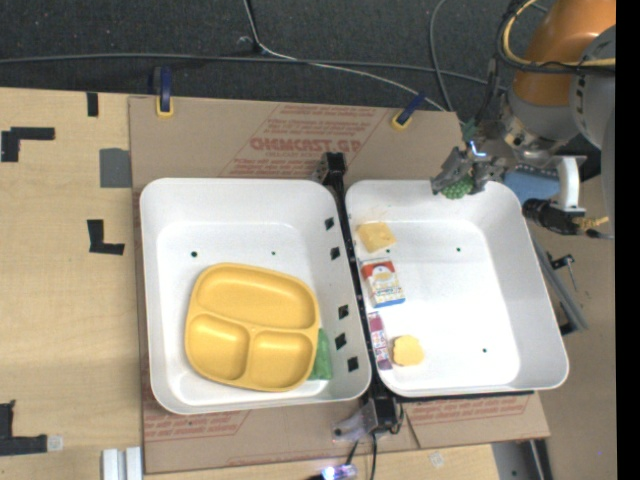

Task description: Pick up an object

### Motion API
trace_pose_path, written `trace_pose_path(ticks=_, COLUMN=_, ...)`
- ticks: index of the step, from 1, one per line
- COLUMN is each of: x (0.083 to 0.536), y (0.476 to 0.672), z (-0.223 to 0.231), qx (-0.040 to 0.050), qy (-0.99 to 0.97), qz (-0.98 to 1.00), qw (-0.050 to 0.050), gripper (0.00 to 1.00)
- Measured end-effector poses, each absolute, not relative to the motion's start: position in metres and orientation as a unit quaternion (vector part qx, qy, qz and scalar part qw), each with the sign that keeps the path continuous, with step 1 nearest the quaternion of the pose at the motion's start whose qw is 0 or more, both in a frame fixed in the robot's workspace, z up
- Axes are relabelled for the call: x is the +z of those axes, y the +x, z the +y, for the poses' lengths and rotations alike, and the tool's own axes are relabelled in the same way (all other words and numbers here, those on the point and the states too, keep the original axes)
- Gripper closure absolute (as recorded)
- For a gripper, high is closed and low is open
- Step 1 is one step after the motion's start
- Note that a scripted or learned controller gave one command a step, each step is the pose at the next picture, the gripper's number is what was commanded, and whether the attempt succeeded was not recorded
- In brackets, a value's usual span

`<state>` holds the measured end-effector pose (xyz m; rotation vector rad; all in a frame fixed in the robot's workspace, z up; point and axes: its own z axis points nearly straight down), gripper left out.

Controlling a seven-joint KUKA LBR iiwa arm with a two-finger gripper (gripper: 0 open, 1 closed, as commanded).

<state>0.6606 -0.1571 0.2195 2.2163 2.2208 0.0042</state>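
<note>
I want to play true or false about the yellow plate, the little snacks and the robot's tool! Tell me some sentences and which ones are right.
1. The yellow divided plate lies in the left bin. True.
2. The plate has one single compartment. False: it has three.
3. The small red and white packet lies in the right bin. True.
4. The tool is down in the left bin, touching the plate. False: it is at the far edge of the right bin, apart from the plate.
5. Something green peeks out beside the plate's right edge. True.
6. Both yellow pieces lie in the left bin. False: the yellow pieces are in the right bin, near its left wall.
</note>
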Motion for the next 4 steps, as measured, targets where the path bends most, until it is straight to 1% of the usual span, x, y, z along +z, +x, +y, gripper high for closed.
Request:
trace_pose_path(ticks=1, x=0.250, y=0.661, z=-0.157, qx=0.0008, qy=0.707, qz=0.708, qw=0.001, gripper=1.00)
trace_pose_path(ticks=2, x=0.241, y=0.644, z=-0.101, qx=-0.0008, qy=0.705, qz=0.709, qw=-0.001, gripper=1.00)
trace_pose_path(ticks=3, x=0.248, y=0.625, z=-0.051, qx=-0.0002, qy=0.705, qz=0.709, qw=-0.002, gripper=1.00)
trace_pose_path(ticks=4, x=0.233, y=0.603, z=-0.006, qx=-0.0014, qy=0.706, qz=0.709, qw=-0.002, gripper=1.00)
